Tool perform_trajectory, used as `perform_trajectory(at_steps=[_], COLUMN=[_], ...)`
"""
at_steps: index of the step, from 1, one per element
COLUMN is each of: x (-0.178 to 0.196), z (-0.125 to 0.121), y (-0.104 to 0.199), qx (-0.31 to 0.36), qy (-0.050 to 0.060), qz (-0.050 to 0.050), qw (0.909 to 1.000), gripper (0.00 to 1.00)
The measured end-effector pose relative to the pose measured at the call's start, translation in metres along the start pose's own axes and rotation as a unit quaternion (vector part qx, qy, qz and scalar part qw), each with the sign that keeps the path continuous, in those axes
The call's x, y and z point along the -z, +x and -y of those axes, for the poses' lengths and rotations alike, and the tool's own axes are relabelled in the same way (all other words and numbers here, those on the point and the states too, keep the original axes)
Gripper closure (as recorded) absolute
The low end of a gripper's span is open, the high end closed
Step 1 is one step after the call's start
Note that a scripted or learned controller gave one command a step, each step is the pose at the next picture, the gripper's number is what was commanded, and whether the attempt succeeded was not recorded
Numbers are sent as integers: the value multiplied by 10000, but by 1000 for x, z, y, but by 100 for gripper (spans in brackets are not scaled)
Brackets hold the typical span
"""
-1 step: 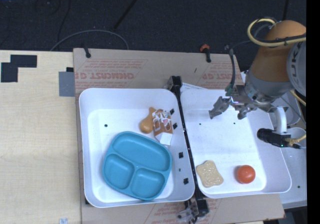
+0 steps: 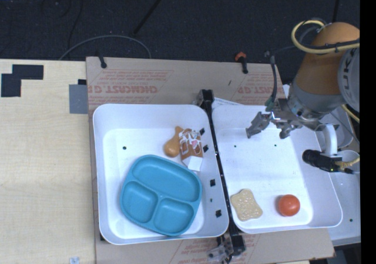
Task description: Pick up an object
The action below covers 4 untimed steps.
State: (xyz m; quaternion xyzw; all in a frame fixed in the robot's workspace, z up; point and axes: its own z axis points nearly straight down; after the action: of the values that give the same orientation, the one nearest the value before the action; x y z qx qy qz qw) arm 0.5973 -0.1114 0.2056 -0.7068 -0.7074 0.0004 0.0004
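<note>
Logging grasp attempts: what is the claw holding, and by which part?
Nothing. The claw hangs open above the right bin's bare floor.

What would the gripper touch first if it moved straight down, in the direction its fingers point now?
Probably the bare white floor of the right bin. The gripper hangs over its upper part, and the toast slice and red tomato lie nearer the front. Depth is hard to judge.

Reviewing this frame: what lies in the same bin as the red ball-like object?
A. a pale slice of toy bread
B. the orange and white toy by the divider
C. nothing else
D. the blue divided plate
A: the slice of toy bread lies beside the red object near the front of the right bin; the blue plate is in the left bin.
</note>
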Motion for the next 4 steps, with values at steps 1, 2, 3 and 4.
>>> perform_trajectory(at_steps=[1,2,3,4], x=[-63,-118,-104,-55], z=[5,7,6,2], y=[1,2,0,-9], qx=[-4,-5,-27,-20], qy=[36,39,22,-10], qz=[-7,-9,-6,3], qw=[10000,10000,10000,10000], gripper=[0,0,100,100])
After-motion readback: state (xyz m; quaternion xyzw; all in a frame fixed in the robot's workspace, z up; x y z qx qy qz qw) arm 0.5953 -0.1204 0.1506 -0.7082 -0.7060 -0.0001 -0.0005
